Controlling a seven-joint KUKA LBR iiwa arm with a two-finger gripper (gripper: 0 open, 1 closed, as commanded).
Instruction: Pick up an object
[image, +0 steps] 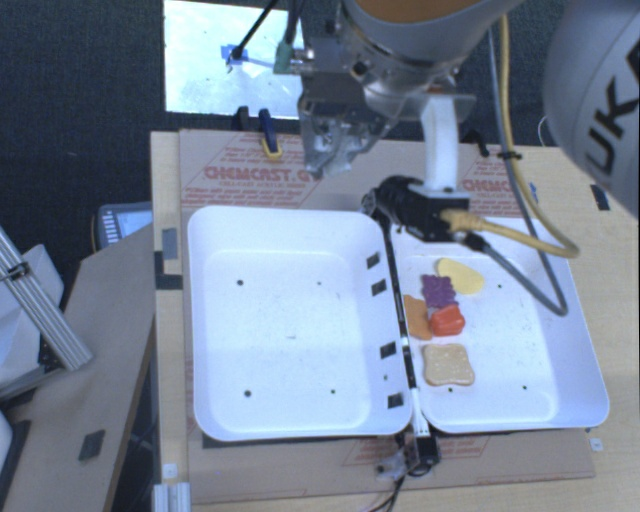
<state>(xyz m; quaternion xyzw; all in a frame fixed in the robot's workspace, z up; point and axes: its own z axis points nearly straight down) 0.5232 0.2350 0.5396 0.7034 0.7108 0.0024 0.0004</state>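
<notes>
Several small toy foods lie in the right bin (560, 370), close to its left wall: a yellow piece (460, 276), a purple piece (438, 291), a red block (447, 320), an orange slice (414, 317) and a toast-shaped piece (448, 365). My gripper (330, 158) hangs high in the view, over the bench just behind the back rim of the left bin (290, 330). It is well apart from the toys, up and to their left. I see nothing hanging below it.
A black fitting with yellow and grey cables (500, 235) lies over the right bin's back-left corner. Clips (385, 320) line the seam between the bins. A blue and yellow clamp (268, 135) sits on the bench behind the left bin.
</notes>
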